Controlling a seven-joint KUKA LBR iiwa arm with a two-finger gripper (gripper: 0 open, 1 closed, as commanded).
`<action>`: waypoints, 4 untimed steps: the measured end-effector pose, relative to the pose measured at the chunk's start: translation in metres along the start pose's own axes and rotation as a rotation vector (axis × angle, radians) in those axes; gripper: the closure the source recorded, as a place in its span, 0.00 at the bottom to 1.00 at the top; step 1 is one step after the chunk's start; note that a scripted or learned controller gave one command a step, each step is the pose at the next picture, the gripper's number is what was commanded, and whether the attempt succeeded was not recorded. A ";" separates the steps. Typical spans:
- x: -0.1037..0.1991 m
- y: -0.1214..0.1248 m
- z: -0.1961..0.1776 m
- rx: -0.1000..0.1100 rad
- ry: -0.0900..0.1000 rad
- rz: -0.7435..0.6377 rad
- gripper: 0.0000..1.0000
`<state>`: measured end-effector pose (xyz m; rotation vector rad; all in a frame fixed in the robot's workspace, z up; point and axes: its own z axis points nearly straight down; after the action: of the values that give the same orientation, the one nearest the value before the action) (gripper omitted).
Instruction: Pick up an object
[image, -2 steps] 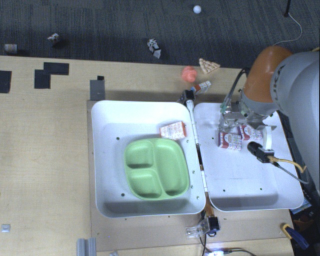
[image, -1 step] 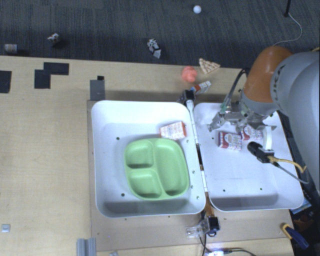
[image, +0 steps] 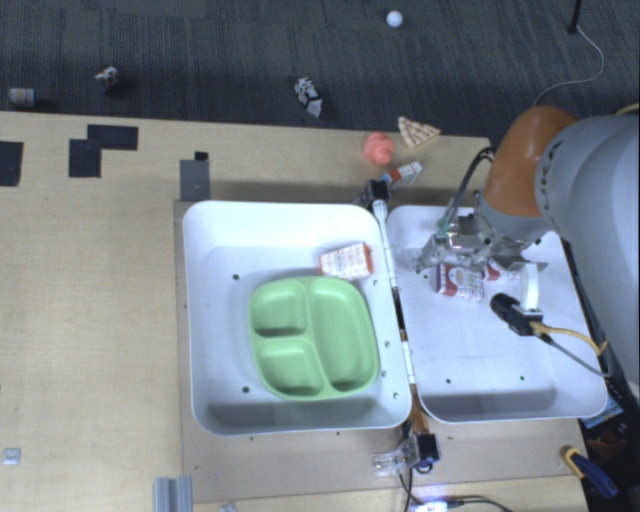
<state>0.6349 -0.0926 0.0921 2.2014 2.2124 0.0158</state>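
Targeting the small red-and-white carton (image: 462, 283) in the right bin (image: 500, 385), far-left part, right under the gripper (image: 452, 256), touching it or nearly so. Can't call the gripper's state, spread or clamped (hidden behind wrist hardware), so not claiming a hold. Guessing light, thin-walled card or foil: crushes easily, a bit slick on the printed faces, likely to skid on smooth plastic rather than lift. Best to pinch across the narrow sides near the middle, gentle squeeze. Seeing a smooth, flat white bin floor with shallow walls; plenty of bare floor near and right of the carton, less toward the left wall. Noting a similar carton (image: 346, 261) and a green divided tray (image: 312, 335) in the left bin (image: 215, 330), well apart. Ignoring small clutter past the far edge of the bench (image: 90, 330).
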 end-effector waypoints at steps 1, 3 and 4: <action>0.000 0.002 -0.012 -0.006 -0.002 -0.003 1.00; 0.004 -0.042 0.000 0.000 0.001 0.002 0.00; 0.004 -0.040 -0.011 -0.004 0.002 0.001 1.00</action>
<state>0.5947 -0.0883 0.1026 2.2014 2.2106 0.0217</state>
